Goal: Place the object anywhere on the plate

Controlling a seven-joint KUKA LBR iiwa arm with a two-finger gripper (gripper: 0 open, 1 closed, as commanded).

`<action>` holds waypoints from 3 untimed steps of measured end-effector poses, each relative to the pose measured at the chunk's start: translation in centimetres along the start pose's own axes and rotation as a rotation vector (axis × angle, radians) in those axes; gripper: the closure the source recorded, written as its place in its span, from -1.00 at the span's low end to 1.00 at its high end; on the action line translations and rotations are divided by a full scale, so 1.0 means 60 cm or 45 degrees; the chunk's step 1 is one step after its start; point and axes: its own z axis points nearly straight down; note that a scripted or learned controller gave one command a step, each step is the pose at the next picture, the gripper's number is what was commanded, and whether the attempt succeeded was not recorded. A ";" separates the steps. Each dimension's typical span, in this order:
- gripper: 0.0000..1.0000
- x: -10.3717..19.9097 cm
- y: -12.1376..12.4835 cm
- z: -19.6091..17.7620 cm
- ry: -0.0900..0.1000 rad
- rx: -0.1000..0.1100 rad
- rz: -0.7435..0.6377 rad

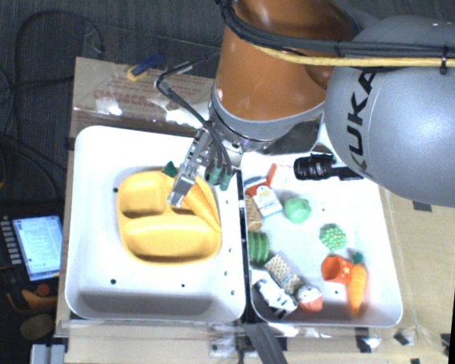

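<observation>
The gripper hangs over the yellow divided plate in the left bin, near the plate's far right corner; whether its fingers are spread or closed cannot be told, nor whether anything sits between them. In the right bin lie toys: a carrot, a green ball, a small carton.

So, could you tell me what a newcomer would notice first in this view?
The big grey and orange arm fills the top right, its gripper low over the yellow plate in the left bin. The right bin holds a scatter of small toys, among them a carrot.
</observation>
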 end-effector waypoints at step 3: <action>1.00 0.089 0.027 -0.108 -0.004 0.000 0.390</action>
